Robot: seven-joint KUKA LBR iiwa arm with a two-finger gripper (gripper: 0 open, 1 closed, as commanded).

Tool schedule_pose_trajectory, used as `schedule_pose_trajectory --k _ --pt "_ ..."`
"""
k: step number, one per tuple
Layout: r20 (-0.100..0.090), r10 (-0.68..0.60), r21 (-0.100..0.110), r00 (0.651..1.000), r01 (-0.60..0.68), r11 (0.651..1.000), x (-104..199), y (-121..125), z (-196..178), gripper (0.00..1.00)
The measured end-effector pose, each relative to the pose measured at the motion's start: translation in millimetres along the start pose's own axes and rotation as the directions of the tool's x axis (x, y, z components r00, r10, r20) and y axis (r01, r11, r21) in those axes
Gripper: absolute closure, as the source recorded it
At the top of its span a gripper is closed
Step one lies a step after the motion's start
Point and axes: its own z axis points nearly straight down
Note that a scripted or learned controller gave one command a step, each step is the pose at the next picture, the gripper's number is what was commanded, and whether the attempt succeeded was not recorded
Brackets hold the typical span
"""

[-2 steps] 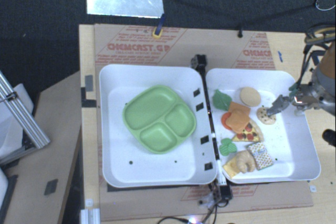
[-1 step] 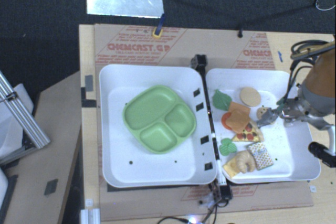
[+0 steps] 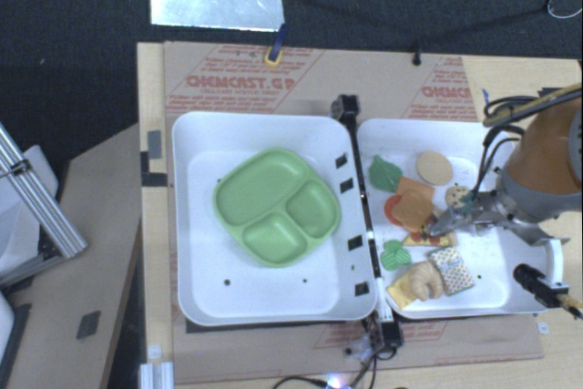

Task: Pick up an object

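brown protective sheet [image 3: 239, 79] under the bins carries red repeated print. far left of it reads "chemcast g p", roughly; last letters unclear. same print repeats far right [image 3: 446, 91], turned on a slant and partly cut by the right bin, so not fully legible there. smaller lines beneath too small to read.

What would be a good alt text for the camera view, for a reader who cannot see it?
The grey arm's gripper reaches from the right into the right bin, down among a pile of small toy food items. The left bin holds a green divided plate.
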Motion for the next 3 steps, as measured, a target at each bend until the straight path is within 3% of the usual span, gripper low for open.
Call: schedule_pose_trajectory --k 1,2,3 --pt "0.0 -0.001 -0.003 1.0 0.001 1.0 -0.4 2.1 4.0 0.0" --pt "-0.001 -0.002 -0.01 1.0 0.002 1.0 0.4 4.5 -8.1 1.0" --pt "0.004 -0.004 -0.008 1.0 0.004 1.0 -6.1 8.4 -70.8 1.0"
